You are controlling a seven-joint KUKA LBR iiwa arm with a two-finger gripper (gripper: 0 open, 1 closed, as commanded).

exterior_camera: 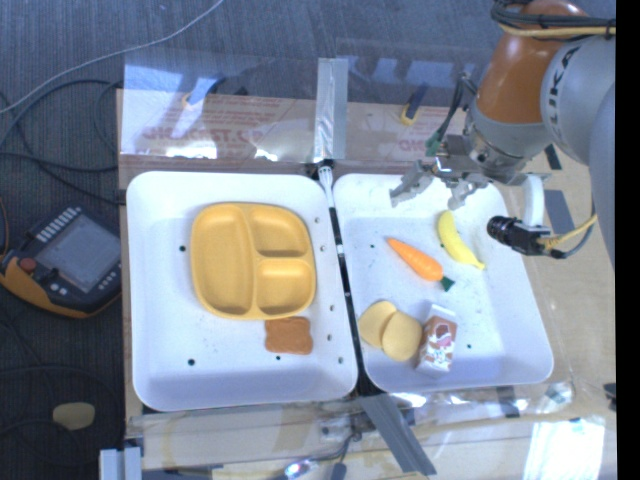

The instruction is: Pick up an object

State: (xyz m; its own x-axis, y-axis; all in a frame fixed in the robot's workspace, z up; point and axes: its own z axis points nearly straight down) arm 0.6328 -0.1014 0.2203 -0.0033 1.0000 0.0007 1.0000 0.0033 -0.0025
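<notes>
The tool (pixel 432 187) hangs with fingers spread apart and nothing between them over the far end of the right bin (pixel 520 358), the arm bent in from the right; the banana (pixel 457 239) lies just below it, carrot (pixel 415 258) beside

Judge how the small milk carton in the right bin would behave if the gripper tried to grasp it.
The milk carton leans against the round yellow pieces, so a nudge would probably shift or topple it. It looks light and toy-like. Its flat sides should suit a two-finger pinch.
</notes>
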